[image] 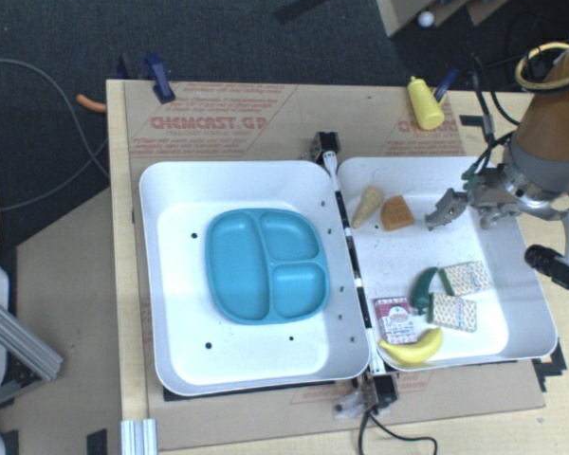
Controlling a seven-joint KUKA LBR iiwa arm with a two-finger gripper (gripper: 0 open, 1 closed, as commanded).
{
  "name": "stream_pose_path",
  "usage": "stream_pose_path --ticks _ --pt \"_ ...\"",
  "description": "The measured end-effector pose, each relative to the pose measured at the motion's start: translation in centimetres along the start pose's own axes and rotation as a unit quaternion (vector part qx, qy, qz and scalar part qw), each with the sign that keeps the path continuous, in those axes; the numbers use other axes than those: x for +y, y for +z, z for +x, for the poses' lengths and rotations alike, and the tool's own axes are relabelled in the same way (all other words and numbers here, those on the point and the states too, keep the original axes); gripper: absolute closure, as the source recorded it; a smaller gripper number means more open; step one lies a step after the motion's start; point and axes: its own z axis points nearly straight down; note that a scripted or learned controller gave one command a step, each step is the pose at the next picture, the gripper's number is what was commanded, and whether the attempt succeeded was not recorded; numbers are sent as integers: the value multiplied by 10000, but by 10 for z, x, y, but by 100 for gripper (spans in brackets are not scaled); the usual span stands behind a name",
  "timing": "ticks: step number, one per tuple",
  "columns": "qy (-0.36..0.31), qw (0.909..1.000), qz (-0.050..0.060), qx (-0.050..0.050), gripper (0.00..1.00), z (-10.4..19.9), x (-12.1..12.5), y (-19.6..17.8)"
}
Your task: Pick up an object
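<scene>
Gripper at right of frame, over the right bin; fingers spread apart, nothing between them. Orange block lies just left of it in the bin's upper part, beside a tan cone. Banana at lower edge; blue divided plate fills the left bin.

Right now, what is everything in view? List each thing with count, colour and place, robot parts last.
bins: 2, white, side by side on the bench
divided plate: 1, blue, left bin
cone: 1, beige, right bin, far edge
chunk: 1, orange-brown, beside the cone
patterned packets: 2, pale, right bin middle
green item: 1, left of the packets
small box: 1, red and white, near edge
banana: 1, yellow, near edge
yellow bottle: 1, bench beyond the bins
arm: 1, grey and orange, right
pincer: 1, grey, over the right bin
</scene>
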Motion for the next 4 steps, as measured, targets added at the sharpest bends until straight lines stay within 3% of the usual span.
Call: stream_pose_path --ticks 1,2,3,4 --pt "2 10000 -51 -13 0 25 -34 93" --pt "6 9999 -99 -41 0 43 -59 92" --pt "-5 10000 -64 -11 0 32 -57 93" --pt "5 10000 -94 -34 100 30 -56 83"
